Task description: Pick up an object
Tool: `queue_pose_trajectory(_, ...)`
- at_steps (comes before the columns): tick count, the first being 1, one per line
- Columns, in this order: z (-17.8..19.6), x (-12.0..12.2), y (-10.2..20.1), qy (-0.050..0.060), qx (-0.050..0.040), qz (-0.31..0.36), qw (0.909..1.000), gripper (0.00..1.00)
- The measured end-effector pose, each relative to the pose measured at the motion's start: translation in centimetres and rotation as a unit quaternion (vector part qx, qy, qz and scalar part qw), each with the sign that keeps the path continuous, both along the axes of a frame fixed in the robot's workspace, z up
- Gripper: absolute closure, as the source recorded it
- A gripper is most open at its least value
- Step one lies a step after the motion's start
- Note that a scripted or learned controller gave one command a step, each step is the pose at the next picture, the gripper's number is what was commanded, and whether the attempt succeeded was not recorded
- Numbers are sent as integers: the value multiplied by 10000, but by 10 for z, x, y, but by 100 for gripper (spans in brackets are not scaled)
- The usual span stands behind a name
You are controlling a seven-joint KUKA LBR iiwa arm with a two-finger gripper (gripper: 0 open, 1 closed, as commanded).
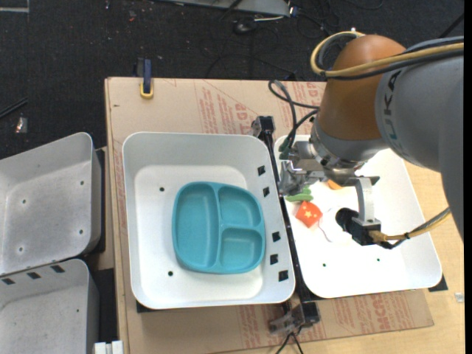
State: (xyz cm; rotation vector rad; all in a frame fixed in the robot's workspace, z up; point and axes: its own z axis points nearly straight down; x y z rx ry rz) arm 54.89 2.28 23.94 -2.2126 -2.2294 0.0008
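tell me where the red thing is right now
The red thing lies in the right bin, near its left wall, just below a small green item and under the arm's wrist.

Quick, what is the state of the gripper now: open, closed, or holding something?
Gripper: cannot be told. It hangs over the right bin, above the red object and green object.

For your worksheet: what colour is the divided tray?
Teal, shown in the camera view.
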Motion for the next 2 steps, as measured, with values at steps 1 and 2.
queue_pose_trajectory(1,3,-1,49,1,-1,-5,10000,100)
queue_pose_trajectory(2,2,-1,47,5,-3,-22,10000,0)
